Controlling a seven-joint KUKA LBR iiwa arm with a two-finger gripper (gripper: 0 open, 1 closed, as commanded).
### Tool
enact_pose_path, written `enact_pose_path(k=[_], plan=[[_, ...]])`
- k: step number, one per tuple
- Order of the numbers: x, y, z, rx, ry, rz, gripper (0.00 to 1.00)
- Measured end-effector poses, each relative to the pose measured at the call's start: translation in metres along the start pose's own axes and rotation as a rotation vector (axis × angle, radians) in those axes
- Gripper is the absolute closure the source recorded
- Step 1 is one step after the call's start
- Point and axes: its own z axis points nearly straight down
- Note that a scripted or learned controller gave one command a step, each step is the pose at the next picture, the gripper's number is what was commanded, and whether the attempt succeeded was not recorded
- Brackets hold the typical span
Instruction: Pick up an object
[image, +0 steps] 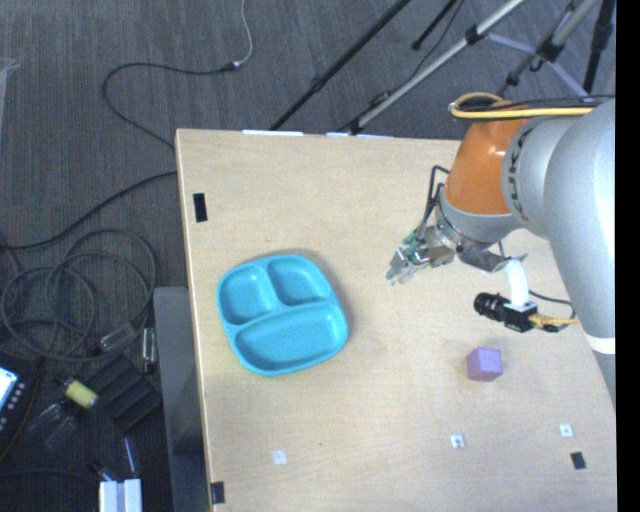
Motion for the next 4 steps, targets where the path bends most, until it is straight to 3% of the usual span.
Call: enact_pose_path(k=[1,2,3,4], plan=[[-0.007,0.023,-0.002,-0.001,0.0,0.237,1.0],[-0.007,0.023,-0.002,-0.001,-0.001,0.237,0.0],[-0.124,0.017,0.001,0.0,-0.001,0.327,0.0],[-0.128,0.017,-0.127,-0.003,-0.001,0.279,0.0]])
